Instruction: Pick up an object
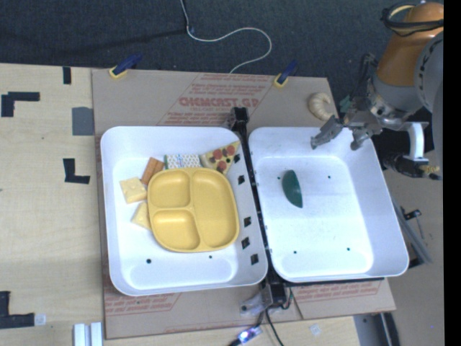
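Note:
A dark green oval object (292, 188) lies alone in the right bin (374, 258), near its upper middle. My gripper (339, 137) hangs above the far right corner of that bin, up and to the right of the green object, well apart from it. Its two fingers (322, 136) are spread and nothing is between them. In the left bin (119, 265) a yellow divided plate (193, 209) lies over several small food-like pieces, among them tan blocks (134, 190) and a pizza-like slice (223, 155).
A black clamp strip (248, 193) runs between the two bins. A beige rounded object (320, 105) sits on the cardboard behind the right bin, close to the gripper. A white cable (230, 38) loops across the dark cloth at the back.

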Available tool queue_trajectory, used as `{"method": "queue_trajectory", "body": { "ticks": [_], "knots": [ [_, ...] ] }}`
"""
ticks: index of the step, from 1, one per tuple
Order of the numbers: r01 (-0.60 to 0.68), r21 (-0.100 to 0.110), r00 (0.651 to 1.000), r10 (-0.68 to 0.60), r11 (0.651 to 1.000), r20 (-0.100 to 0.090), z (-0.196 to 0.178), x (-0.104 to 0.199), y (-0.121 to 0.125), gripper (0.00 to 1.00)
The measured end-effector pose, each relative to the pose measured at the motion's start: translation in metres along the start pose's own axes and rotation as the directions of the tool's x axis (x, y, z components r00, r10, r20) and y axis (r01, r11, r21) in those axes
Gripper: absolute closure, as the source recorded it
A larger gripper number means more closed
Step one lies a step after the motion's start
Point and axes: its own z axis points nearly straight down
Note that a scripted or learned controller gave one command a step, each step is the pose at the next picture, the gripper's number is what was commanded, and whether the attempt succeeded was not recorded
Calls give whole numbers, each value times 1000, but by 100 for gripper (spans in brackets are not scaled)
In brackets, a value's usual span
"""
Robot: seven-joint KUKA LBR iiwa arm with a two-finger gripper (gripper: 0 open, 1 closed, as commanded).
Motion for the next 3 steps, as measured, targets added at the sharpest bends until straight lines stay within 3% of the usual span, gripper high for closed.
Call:
{"method": "queue_trajectory", "body": {
  "ticks": [1,3],
  "knots": [
    [3,-15,1000,-3,1000,3,-10,0,3,0],
    [4,-10,1000,-4,1000,3,103,-1,-8,0]
  ]
}}
